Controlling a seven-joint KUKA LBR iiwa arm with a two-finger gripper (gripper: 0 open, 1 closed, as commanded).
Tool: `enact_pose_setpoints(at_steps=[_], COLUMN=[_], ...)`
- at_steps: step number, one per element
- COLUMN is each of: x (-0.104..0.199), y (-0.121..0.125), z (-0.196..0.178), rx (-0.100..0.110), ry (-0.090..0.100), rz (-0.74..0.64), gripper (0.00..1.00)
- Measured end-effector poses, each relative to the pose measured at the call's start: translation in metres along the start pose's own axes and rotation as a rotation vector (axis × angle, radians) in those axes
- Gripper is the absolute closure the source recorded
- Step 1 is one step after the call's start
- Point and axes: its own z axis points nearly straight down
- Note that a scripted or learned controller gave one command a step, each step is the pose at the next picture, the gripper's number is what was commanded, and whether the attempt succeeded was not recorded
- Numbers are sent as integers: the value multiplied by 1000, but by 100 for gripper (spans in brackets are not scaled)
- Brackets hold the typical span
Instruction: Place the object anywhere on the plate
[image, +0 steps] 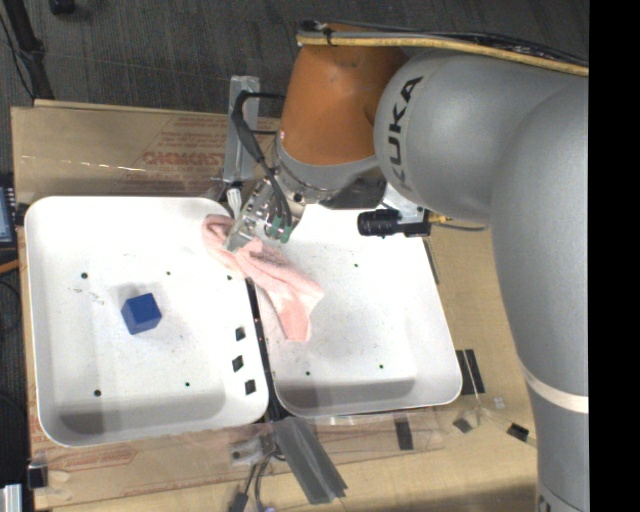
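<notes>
Camera view, gripper (252, 222) at pink cloth (278, 282), blue cube (142, 312) in L bin (60, 400)

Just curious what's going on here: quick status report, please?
Gripper down on pink cloth, which drapes across both bins' shared edge. Blue cube sits apart in left bin.

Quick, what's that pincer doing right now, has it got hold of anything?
Pincer: it sits right over the top end of the pink cloth, at the seam between the two bins; a grip on the cloth cannot be told.
</notes>
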Motion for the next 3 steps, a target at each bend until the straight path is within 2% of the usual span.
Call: enact_pose_setpoints(at_steps=[1,2,3], x=[42,87,87], y=[21,43,43], z=[14,10,10], rx=[0,0,0], ry=[0,0,0], rz=[-403,-505,-504], gripper=[100,100,0])
